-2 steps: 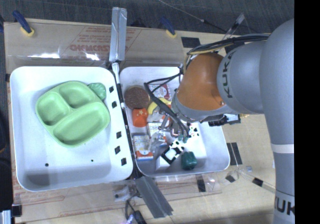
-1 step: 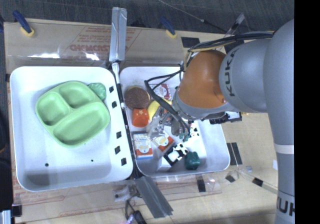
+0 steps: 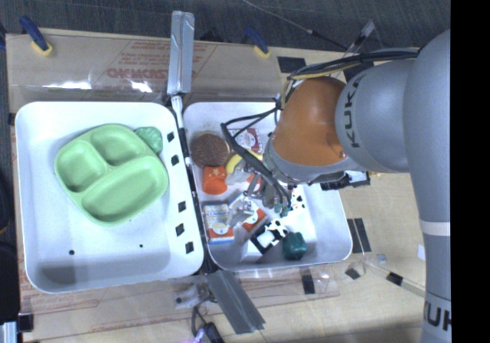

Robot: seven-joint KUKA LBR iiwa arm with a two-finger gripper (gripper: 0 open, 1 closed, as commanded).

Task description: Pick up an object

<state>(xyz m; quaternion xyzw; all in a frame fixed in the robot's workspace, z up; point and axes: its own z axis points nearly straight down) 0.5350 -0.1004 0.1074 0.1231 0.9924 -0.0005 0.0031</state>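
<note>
Small objects lie jumbled in the right bin point(image 3: 337, 238): brown disc point(image 3: 209, 149), dark green lump point(image 3: 294, 245).

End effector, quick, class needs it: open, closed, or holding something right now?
End effector: cannot be told; it sits low among the clutter in the right bin, and nothing is clearly held.

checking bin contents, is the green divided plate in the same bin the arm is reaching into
No: the green divided plate lies in the left bin, while the gripper is over the cluttered right bin.
</note>
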